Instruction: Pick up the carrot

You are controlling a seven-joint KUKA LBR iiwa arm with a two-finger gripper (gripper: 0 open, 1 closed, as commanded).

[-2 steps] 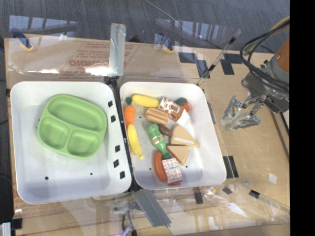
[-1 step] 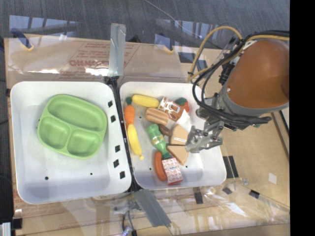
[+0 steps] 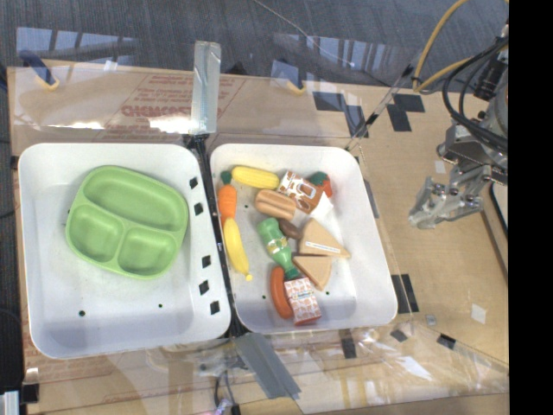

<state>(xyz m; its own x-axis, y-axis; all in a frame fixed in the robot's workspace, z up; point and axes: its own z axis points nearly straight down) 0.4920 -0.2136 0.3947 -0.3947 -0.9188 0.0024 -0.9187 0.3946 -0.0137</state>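
Note:
The carrot (image 3: pixel 227 201), orange with a green top, lies along the left wall of the right bin (image 3: pixel 371 232), just above a yellow banana (image 3: pixel 234 246). My gripper (image 3: pixel 439 208) hangs over the bare bench to the right of that bin, well away from the carrot. Its metal fingers (image 3: pixel 425 211) point down and to the left, spread apart with nothing between them.
The right bin also holds a corn cob (image 3: pixel 255 177), a hot dog (image 3: pixel 276 204), a green bottle (image 3: pixel 276 242), sandwich wedges (image 3: pixel 318 256), a small carton (image 3: pixel 301 301) and other toy food. A green divided plate (image 3: pixel 127 221) sits in the left bin (image 3: pixel 52 318). Cables (image 3: pixel 467 76) run at the upper right.

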